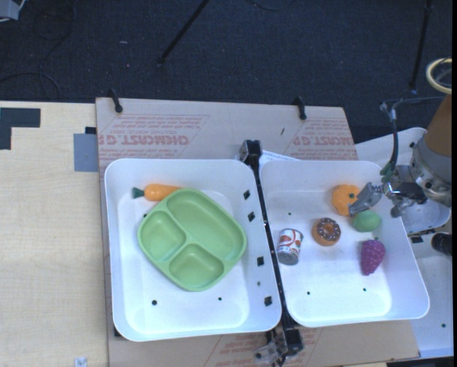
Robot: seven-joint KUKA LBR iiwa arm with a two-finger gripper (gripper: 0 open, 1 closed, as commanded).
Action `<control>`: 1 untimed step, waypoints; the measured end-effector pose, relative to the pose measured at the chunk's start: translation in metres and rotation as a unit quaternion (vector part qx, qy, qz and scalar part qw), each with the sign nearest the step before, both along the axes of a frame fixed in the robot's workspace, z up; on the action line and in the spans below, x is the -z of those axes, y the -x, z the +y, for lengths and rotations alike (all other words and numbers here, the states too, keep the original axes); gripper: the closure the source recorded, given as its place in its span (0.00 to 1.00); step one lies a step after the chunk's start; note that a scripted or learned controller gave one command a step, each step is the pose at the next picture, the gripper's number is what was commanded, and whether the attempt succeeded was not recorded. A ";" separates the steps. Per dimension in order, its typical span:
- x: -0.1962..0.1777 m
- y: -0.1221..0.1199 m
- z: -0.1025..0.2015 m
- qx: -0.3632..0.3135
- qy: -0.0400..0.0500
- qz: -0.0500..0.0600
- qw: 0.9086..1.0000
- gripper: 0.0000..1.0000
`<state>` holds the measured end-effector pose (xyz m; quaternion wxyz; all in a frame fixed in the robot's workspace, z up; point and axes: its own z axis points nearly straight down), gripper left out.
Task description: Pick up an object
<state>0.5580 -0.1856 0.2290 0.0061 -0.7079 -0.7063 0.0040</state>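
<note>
Two shallow white bins sit side by side on the worktop (45,266), over a sheet of printed cardboard (175,132). The left bin (129,312) holds a green divided plate (192,239), set near its middle and turned at an angle, with an orange carrot (161,192) lying just beyond the plate's far edge, close to the bin's far wall. The right bin (351,304) holds five items. A small red and white can (289,246) lies tilted near the divider between the bins. A doughnut (326,232) with dark icing sits just to the right of the can. An orange fruit (344,199) rests toward the bin's far right corner. A green round fruit (367,221) lies just beside it, near the right wall, and a purple bunch of grapes (371,256) sits nearer the front, against the same wall. The arm enters over the right edge; its hand (381,195) hangs above the right wall, directly beside the orange fruit and green fruit. Whether its fingers are open or closed cannot be told, and nothing is seen gripped.
</note>
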 end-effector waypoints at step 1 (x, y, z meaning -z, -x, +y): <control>-0.007 -0.003 0.000 -0.001 0.001 -0.007 1.000 0.00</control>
